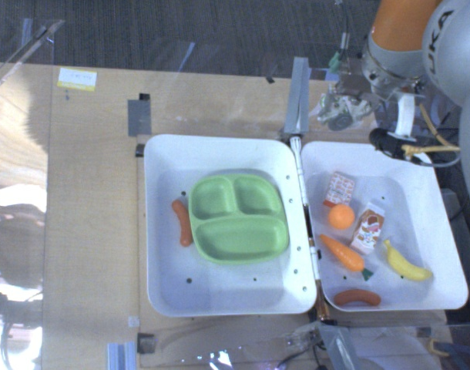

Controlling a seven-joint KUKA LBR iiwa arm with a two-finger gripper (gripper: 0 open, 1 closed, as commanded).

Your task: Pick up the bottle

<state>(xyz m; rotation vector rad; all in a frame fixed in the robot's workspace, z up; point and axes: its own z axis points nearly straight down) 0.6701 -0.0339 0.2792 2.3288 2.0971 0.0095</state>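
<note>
What looks like the bottle, clear, greyish and kinda crumpled, is seen right at the claw, up over the counter just behind the right bin. Whether the claw is clamped on it can't be told, tbh.

the surface is pale wood, washed by a bright glare along its left side, perhaps from a window or lamp. a small yellow label sits near its far left corner. beyond the far edge lies dark grey floor with a fine weave.
</note>
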